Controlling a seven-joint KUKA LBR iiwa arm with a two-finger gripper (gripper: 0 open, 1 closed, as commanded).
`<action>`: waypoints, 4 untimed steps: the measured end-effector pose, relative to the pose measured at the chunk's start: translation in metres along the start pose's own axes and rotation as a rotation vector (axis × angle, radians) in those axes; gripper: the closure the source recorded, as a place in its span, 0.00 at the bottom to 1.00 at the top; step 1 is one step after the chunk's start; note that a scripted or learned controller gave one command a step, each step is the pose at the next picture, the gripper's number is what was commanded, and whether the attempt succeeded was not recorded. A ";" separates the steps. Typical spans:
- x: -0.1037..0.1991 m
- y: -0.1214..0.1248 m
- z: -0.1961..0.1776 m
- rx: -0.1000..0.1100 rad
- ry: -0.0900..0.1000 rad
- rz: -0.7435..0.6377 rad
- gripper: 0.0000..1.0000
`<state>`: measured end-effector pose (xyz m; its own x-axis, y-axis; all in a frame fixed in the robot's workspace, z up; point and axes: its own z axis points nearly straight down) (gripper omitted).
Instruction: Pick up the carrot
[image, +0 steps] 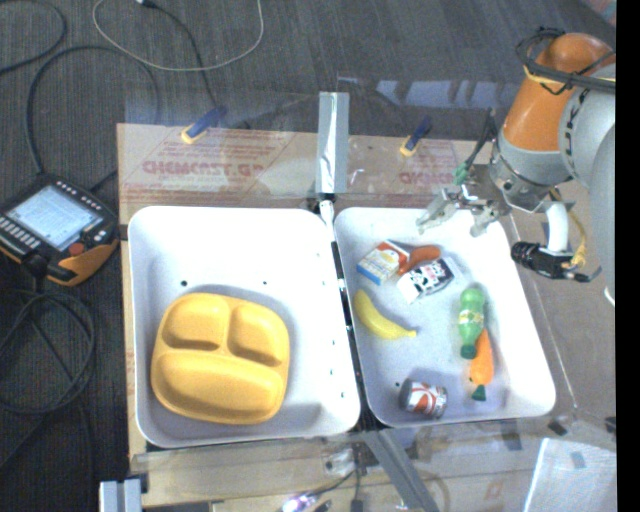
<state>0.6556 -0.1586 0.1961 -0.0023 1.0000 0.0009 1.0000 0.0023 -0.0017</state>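
1. The gripper (462, 208) hangs with fingers spread apart, holding nothing, over the right bin's (530, 300) far edge.
2. The carrot (481, 366) lies well in front of those fingers, touching a green bottle (471, 316).
3. Best to descend across its orange body, clear of the bottle.
4. Faint red cardboard (215, 165) print is unreadable.

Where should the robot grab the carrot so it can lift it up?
Probably around the carrot's thick orange middle, coming straight down from above. It lies flat, running top to bottom, so the fingers should close across its narrow width. The green bottle touches its upper end, so grip lower. The gripper is at the bin's far edge.
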 end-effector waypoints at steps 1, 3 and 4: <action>-0.040 -0.052 0.022 0.000 0.000 0.147 0.00; -0.044 -0.142 0.103 -0.025 0.004 0.219 0.00; -0.047 -0.143 0.095 -0.024 -0.002 0.222 1.00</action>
<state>0.5125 -0.2062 0.1013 0.2179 0.9760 0.0006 0.9757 -0.2179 0.0218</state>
